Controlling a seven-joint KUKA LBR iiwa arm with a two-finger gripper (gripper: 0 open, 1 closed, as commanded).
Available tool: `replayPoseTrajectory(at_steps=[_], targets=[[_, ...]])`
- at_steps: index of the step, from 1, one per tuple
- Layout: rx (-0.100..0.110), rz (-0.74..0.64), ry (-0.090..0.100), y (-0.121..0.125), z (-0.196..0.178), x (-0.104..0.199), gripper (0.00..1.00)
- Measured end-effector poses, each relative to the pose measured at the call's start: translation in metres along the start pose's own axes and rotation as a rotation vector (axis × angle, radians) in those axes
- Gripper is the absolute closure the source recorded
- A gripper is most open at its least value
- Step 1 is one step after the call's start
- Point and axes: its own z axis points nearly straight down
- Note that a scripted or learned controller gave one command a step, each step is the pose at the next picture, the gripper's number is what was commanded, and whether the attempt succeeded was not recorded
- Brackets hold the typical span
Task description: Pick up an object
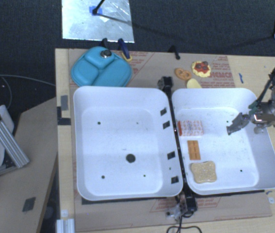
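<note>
Grey gripper (235, 125) hovers right of centre over the right bin (261, 176) — fingers' state unclear — toast (203, 172) lower down.

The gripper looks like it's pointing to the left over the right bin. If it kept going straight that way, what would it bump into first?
Probably the red-and-white packet. The gripper points left across the right bin, and the packet lies in that line near the divider. Its height above the floor is unclear, so it might pass over it.
</note>
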Motion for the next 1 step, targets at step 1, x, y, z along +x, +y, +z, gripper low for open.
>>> replayPoseTrajectory(at_steps=[1], targets=[[0.010,0.004,0.003,-0.0219,0.1703,-0.0082,0.00]])
